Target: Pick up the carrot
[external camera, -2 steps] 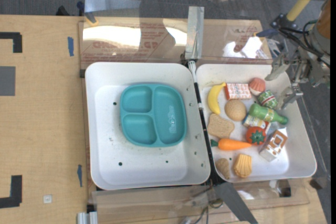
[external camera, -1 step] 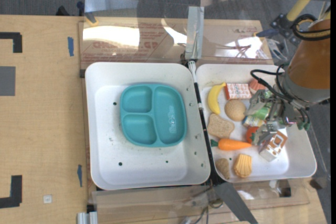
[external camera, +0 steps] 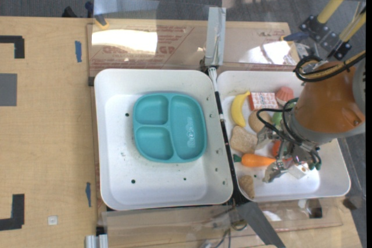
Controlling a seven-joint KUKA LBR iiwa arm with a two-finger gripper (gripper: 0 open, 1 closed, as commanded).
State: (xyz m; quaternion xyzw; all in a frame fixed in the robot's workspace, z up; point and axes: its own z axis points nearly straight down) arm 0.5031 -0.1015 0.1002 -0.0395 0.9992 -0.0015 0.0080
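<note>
The orange carrot lies on its side on the floor of the right bin, near that bin's left wall, with its thick end pointing right. My gripper hangs low at the carrot's right end, under the orange-banded wrist. Cables and the wrist hide part of it. Whether it touches the carrot I cannot tell.
Around the carrot lie a banana, a bread slice, a red-and-white box, a pink round item and a brown piece. The left bin holds a teal divided plate.
</note>
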